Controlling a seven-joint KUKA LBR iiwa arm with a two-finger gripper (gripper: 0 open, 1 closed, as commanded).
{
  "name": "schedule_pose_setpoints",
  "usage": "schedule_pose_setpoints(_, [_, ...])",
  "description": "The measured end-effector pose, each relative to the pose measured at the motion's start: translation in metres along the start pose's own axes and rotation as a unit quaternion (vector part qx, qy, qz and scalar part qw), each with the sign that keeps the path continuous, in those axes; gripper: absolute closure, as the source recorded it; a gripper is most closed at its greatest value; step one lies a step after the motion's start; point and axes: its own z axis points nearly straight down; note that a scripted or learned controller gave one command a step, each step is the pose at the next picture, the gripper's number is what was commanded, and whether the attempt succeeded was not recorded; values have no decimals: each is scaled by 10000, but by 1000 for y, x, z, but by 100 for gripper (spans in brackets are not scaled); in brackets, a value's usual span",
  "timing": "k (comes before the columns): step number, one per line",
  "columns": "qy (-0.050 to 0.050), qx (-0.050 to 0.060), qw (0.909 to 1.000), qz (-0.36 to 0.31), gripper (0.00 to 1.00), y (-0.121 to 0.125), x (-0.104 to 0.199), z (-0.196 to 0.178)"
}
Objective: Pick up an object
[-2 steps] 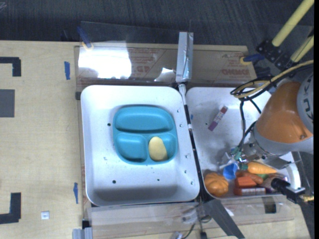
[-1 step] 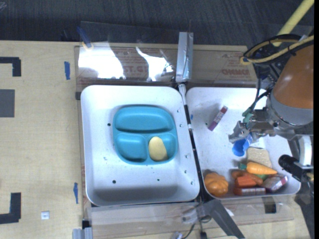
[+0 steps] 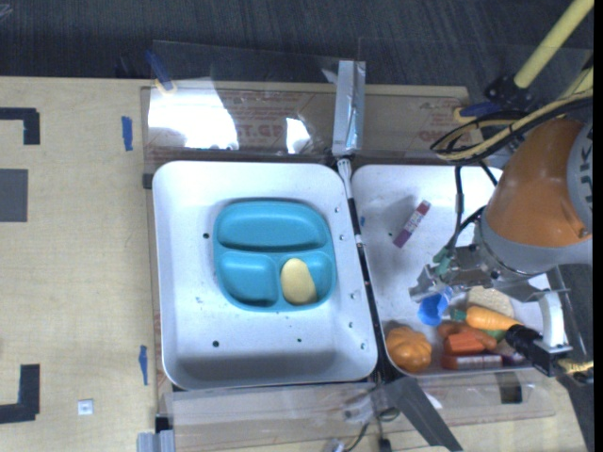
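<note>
Two white bins sit side by side on a tabletop. The left bin [image 3: 188,347] holds a blue divided tray [image 3: 273,252] with a yellow lemon-like piece [image 3: 299,281]. The gripper [image 3: 448,276] hangs low in the right bin [image 3: 377,205], over a blue piece [image 3: 433,307] beside a carrot [image 3: 492,320] and small pumpkin [image 3: 409,347]; whether its jaws are wide or narrow cannot be told.
</note>
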Motion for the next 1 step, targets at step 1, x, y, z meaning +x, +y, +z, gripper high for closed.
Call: schedule_pose_setpoints(1, [-7,-22,9959,901,100,91,-5,-15])
